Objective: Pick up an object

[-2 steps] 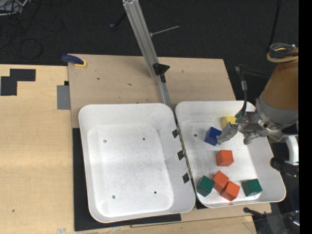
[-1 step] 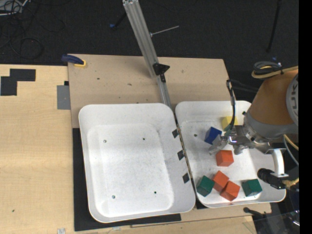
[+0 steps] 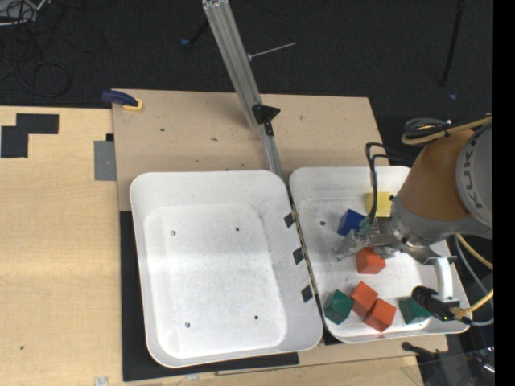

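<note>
The right bin (image 3: 322,191) holds several small blocks. A blue block (image 3: 351,221) and a yellow block (image 3: 381,204) lie near its middle, and a red block (image 3: 371,261) sits just below them. Along the front edge are a green block (image 3: 339,305), two orange-red blocks (image 3: 364,294) (image 3: 381,314) and another green block (image 3: 414,310). My gripper (image 3: 364,243) is low inside this bin, between the blue block and the red block and close to both. The arm's wrist hides part of the yellow block and the bin's right side.
The left bin (image 3: 149,191) stands beside the right one, with black clips on the shared rim (image 3: 296,254). An aluminium bar (image 3: 237,63) slants up from the back of the bench. A blue clamp (image 3: 121,97) sits at the far left corner.
</note>
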